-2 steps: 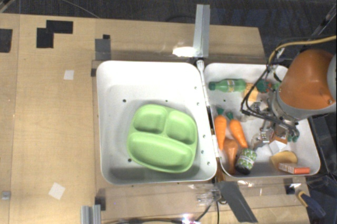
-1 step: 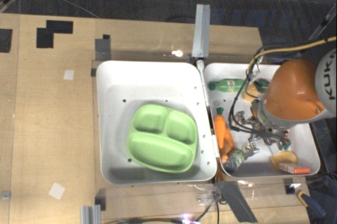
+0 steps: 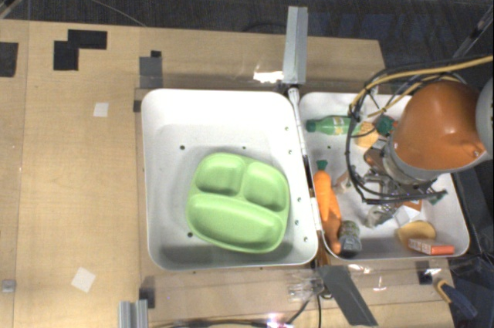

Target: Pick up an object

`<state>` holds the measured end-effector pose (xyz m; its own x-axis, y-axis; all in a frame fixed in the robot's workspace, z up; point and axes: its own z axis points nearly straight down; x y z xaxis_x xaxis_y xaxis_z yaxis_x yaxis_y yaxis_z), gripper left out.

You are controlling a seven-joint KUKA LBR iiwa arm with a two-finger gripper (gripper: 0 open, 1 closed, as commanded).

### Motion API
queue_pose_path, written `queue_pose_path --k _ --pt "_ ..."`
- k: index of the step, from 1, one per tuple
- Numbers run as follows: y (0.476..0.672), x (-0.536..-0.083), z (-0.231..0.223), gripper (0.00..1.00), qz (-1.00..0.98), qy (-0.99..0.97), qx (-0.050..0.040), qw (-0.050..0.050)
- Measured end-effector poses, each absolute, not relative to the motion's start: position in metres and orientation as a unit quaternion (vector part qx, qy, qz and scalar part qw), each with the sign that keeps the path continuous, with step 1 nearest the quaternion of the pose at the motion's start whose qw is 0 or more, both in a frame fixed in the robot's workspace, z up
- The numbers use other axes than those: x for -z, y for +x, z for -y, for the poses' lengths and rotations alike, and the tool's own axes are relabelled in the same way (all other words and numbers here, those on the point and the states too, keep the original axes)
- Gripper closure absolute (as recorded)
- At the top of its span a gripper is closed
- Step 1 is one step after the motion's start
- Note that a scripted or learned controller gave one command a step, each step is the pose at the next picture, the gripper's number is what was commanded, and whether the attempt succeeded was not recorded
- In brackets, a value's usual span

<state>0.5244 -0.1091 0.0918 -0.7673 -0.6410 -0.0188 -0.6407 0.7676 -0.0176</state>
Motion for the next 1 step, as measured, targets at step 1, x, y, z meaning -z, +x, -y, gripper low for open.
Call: queue_pose_path --k 1 --pt "0.5292 -0.1061 0.1068 1.0 -0.94 -0.341 0.0066 0.019"
